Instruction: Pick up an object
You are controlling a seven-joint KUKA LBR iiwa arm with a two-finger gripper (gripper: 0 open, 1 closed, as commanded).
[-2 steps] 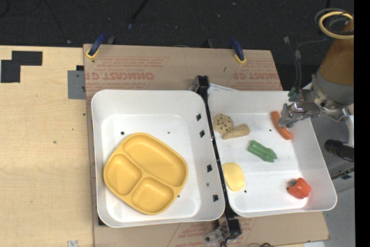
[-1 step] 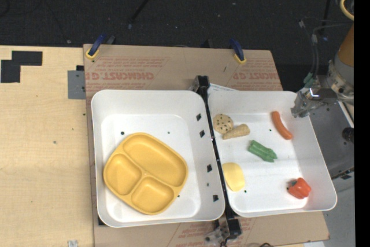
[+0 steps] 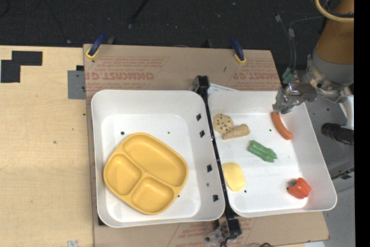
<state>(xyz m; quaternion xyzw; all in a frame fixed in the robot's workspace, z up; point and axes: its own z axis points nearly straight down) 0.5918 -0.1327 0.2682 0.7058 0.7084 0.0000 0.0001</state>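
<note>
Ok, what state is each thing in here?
hand: at the right bin's far rim, just above the carrot
carrot: lying loose
yellow plate: upright in the left bin
green pepper: lying loose
tomato: loose, near corner

Red lettering is printed on the brown cardboard sheet (image 3: 173, 63) under the bins. At 12 o'clock from the left bin (image 3: 149, 102) it runs upside down and seems to read "CHEMCRST GP", though the letters are uncertain. More red print at the sheet's 6 o'clock edge is too small to read.
</note>
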